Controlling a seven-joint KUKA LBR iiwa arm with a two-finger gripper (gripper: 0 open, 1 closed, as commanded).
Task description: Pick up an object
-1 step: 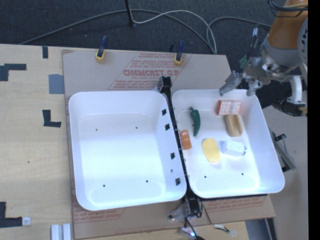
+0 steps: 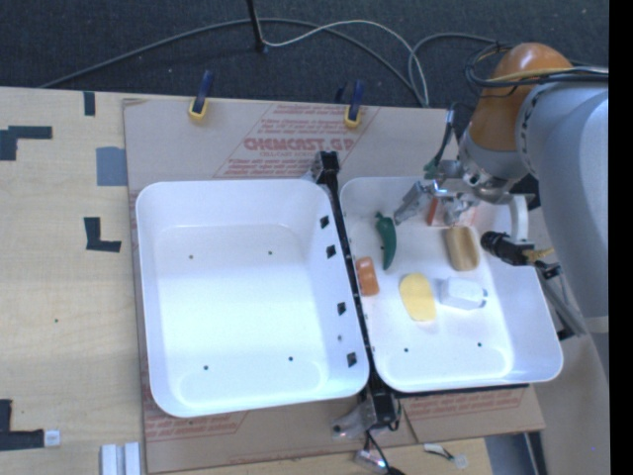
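Note:
Several small objects lie in the right bin (image 2: pixel 524 354): a green chili-shaped piece (image 2: pixel 386 238), an orange block (image 2: pixel 367 278) by the divider, a yellow lump (image 2: pixel 418 297), a tan loaf-shaped piece (image 2: pixel 461 248) and a pale white piece (image 2: pixel 463 294). My gripper (image 2: pixel 420 211) hangs over the bin's far part, just right of the green piece and left of the tan one. Its fingers stand apart, open, with nothing between them.
The left bin (image 2: pixel 158 295) sits beside the right one, joined along a black clipped divider (image 2: pixel 341 275). The grey arm with its orange band (image 2: pixel 514 77) fills the upper right. Cables run along the dark floor behind the bench.

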